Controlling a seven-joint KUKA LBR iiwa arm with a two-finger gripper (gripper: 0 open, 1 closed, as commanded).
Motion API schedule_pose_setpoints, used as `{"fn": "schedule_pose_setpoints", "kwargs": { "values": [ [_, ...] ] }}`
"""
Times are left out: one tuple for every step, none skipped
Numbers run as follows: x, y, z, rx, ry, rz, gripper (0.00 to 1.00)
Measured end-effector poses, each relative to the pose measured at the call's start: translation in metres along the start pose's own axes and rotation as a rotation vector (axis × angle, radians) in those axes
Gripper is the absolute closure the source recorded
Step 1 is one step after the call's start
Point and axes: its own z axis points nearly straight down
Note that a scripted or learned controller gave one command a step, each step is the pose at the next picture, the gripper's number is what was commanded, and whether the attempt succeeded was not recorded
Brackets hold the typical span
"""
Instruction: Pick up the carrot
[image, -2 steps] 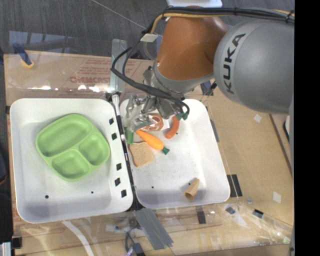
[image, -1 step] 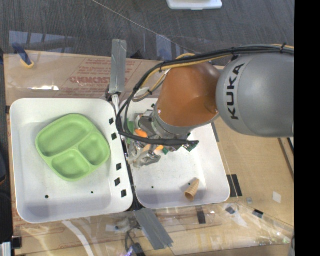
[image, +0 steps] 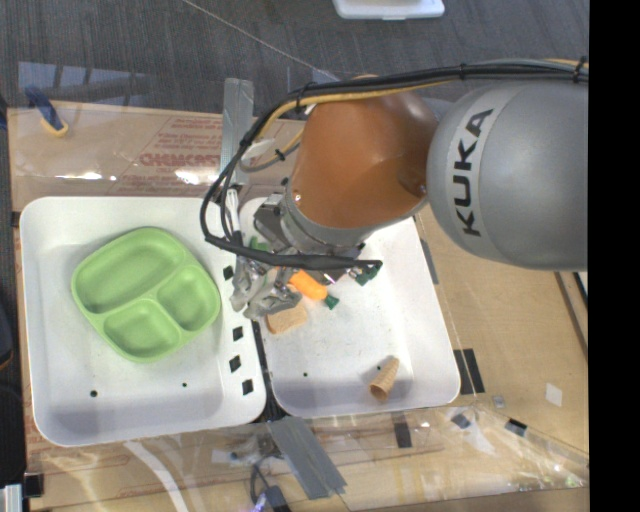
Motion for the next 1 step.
{"fn": "schedule_pose_setpoints", "kwargs": {
  "values": [
    [-0.0345, -0.0182, 0.0634, -0.007, 0.005, -0.434, 1.00]
  ]
}}
